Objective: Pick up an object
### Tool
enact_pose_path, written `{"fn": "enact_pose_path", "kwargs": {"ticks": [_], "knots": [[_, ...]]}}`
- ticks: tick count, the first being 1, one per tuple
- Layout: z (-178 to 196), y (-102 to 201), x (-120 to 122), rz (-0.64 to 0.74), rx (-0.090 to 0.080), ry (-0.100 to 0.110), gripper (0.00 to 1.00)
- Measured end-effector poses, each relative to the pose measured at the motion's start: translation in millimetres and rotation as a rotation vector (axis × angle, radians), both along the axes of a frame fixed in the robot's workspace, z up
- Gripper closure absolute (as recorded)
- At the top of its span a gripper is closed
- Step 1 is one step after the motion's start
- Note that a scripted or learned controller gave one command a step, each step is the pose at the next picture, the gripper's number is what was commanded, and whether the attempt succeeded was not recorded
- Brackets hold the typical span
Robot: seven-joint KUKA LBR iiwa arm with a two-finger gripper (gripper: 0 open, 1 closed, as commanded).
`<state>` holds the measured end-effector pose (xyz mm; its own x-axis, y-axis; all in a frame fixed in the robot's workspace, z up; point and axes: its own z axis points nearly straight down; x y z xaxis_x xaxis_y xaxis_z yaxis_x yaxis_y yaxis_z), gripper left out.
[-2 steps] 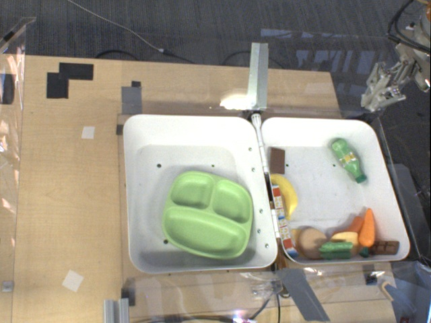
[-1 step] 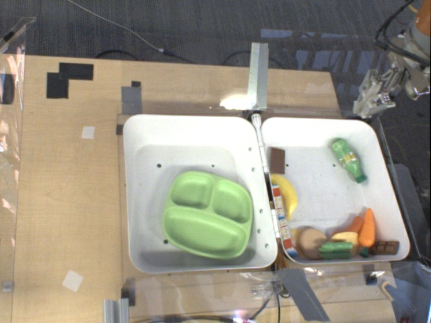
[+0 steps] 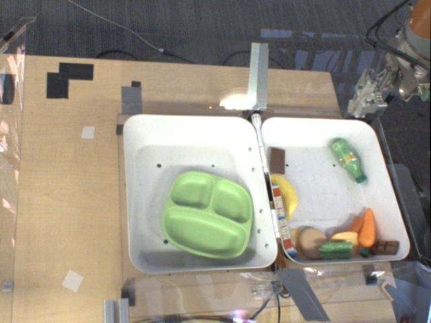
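Bottle in right bin, plate left

Open white floor of the right bin lies below-left of the gripper; a green bottle stands nearest beneath it, food toys crowd the far corner.

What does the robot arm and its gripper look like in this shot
At the top right corner, the arm shows a grey body with an orange band above the wrist. Dark cables loop beside it. The gripper below it is pale silvery metal with slim, glossy, angular parts. No markings are legible from this distance.
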<state>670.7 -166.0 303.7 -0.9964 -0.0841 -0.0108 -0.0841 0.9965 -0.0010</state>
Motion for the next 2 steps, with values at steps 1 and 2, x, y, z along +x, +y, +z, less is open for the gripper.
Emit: {"fn": "enact_pose_path", "kwargs": {"ticks": [1,2], "knots": [[14.8,1.0,2.4,0.003,-0.002,-0.013,1.00],[7.5,-3.5,-0.2,-0.099,0.000,-0.002,1.00]]}}
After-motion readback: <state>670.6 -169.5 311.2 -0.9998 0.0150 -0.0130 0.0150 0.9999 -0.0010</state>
